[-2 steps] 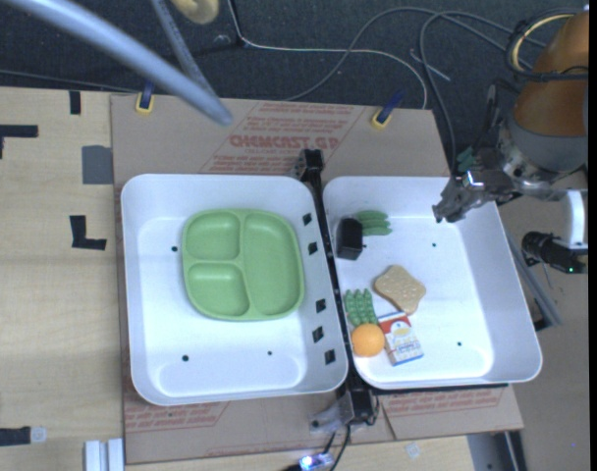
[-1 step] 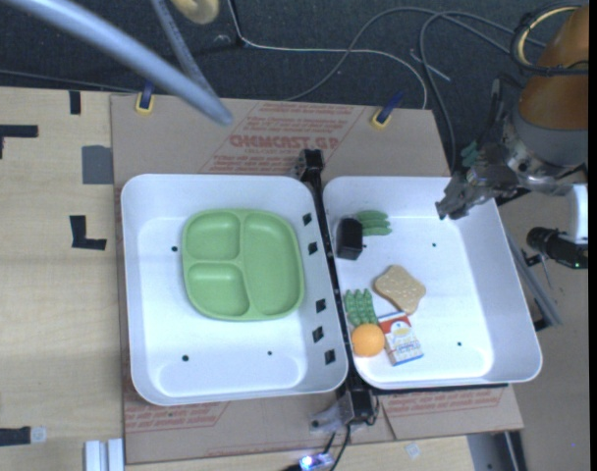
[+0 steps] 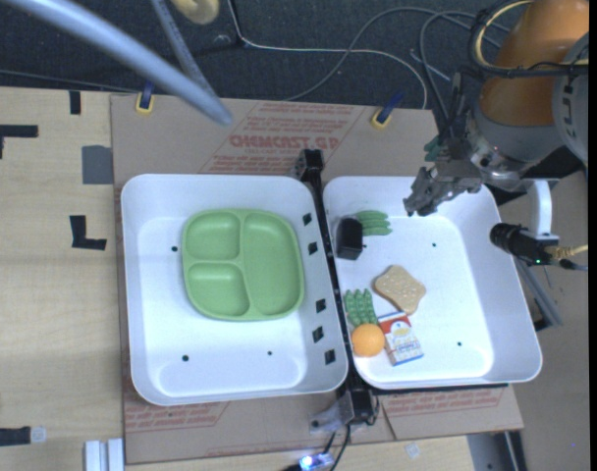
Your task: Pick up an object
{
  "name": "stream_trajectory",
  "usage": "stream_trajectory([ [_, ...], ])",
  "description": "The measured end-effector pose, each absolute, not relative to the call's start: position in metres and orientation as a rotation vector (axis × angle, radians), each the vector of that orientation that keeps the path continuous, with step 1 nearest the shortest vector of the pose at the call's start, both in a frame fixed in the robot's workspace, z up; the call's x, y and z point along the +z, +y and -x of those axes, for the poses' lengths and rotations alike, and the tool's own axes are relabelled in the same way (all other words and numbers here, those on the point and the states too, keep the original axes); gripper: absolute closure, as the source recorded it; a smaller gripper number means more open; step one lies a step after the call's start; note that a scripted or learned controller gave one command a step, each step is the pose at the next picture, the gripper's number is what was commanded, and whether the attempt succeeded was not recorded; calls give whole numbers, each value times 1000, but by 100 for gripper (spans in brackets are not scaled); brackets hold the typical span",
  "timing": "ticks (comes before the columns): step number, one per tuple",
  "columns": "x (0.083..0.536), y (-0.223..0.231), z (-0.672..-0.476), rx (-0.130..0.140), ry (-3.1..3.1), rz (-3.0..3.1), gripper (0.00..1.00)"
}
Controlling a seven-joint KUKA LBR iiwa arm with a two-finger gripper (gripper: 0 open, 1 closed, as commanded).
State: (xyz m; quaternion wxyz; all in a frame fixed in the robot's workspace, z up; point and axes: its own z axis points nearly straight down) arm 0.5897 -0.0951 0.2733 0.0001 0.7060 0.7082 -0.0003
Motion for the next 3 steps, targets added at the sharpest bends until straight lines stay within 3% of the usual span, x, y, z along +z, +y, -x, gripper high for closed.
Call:
stream_trajectory([
  [3, 243, 59, -591, -1, 2228, -2216, 100],
])
